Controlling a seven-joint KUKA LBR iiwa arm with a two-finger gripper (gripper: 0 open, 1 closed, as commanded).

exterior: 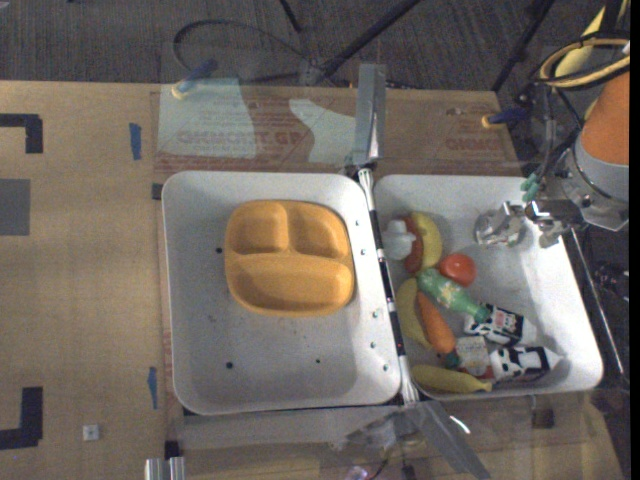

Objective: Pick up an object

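bins: two white ones, left bin point(190, 368) and right bin point(560, 308)
trays: one orange divided tray point(290, 258), at 9 o'clock from my claw
bananas: three that I can count, first point(430, 236), second point(408, 313), third point(448, 379)
carrots: one point(435, 325)
tomatoes: one point(457, 268)
green bottles: one point(452, 295)

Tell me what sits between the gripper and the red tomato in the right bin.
Only bare white bin floor lies between the gripper and the tomato in the camera view.
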